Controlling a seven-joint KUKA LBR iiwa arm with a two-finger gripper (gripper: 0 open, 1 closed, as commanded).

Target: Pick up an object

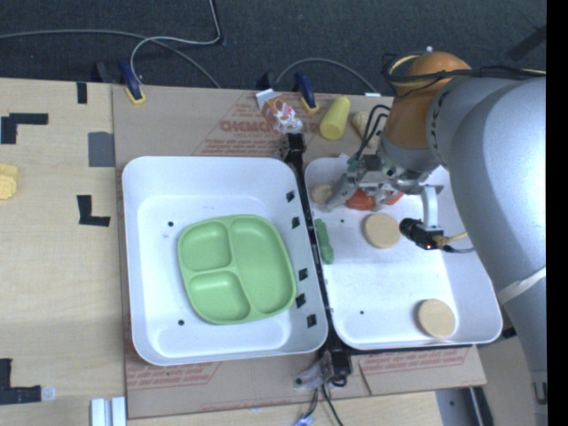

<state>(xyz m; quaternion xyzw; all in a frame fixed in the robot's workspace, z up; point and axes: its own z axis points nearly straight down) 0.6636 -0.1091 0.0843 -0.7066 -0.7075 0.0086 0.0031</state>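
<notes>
Object to pick, our best guess: the orange-red item at the far end of the right bin, sitting right under the end effector. We can't name it; it's mostly hidden by the tooling.

Largest first. The bench carries a cardboard sheet with both bins on it. The arm comes in from the right, big grey body with the orange band above the wrist, leaning over the right bin's far end. The left bin holds a green divided plate, three compartments, nothing in them as far as we see. The right bin holds two round tan discs: one just beside the end effector, one near the front corner, well apart from it. A yellow cylinder lies on the cardboard beyond the bins. A small green piece lies along the right bin's left wall. A small pale item sits near the end effector's left side.

End effector state: we cannot tell whether it is spread or pressed together; the parts blur together at this angle.

Progress, as we judge it: the arm is low at the pick spot, but nothing is visibly lifted. Grasp unconfirmed, lift not yet done.
</notes>
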